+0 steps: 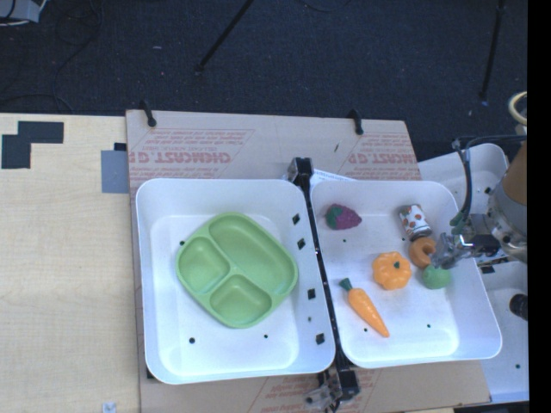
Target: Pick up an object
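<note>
End effector (449, 254) down at the right bin's (469, 351) right edge, just beside the small green rounded toy (436, 277) and brown ring-shaped donut toy (422, 252). Can't tell the opening. Could easily nudge both, crowded there.

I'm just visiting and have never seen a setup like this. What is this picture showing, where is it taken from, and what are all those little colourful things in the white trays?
This is one camera fixed above a bench, looking down at a slant. Two shallow white bins sit side by side. The left bin holds a green divided plate. The right bin holds toy foods: a carrot, an orange pumpkin, a purple fruit, a small doughnut, a green piece and a small spotted can. The robot arm reaches in from the right; its gripper is low over the doughnut and green piece. Whether it grips anything is unclear.
</note>
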Motion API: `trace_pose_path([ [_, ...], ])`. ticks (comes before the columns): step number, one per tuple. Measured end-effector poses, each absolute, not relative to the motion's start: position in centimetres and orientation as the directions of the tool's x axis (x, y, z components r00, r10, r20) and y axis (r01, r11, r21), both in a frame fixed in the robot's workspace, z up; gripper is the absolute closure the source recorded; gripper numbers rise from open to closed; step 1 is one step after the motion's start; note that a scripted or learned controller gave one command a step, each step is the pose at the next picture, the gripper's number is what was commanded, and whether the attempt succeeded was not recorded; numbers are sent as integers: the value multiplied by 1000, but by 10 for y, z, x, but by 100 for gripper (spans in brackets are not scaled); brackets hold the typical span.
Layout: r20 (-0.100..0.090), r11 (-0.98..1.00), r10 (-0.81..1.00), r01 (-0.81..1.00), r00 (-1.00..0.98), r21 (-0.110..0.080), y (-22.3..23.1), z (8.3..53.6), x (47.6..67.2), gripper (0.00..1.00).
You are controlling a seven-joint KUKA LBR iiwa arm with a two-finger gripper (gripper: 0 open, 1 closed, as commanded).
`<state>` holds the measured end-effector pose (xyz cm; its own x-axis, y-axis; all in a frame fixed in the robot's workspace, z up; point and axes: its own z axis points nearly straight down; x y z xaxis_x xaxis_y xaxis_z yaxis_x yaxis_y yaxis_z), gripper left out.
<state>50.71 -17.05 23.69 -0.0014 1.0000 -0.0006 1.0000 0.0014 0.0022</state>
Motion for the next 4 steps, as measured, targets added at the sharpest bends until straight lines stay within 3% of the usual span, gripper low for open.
trace_pose_path([
  [4,2,5,1000,1000,-5,-4,31,226,516,100],
])
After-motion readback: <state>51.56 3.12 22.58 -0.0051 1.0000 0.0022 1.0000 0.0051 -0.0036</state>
